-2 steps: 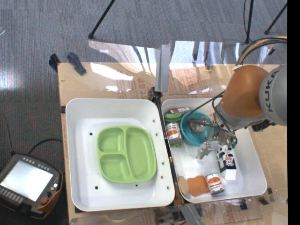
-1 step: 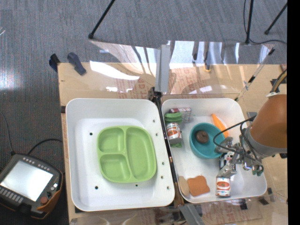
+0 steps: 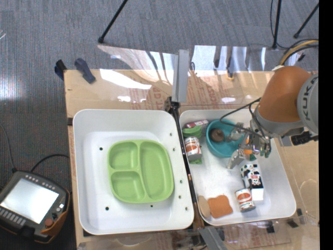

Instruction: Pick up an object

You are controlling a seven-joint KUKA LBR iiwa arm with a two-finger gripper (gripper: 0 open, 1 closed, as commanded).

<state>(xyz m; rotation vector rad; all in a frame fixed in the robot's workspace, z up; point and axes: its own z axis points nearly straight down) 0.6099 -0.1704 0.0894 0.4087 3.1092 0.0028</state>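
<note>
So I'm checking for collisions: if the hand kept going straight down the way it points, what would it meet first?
Probably the bare white floor of the right bin, between the teal bowl and the cow-print carton. The hand points down there, though depth is hard to judge.

The arm is cut off by the view's right edge. It hides the right bin's far right corner. The small thing inside the teal bowl is too small to identify.

Above my end effector, my own arm shows the letters "KU" at the frame's edge. Red printing on the counter is too blurred to read.
</note>
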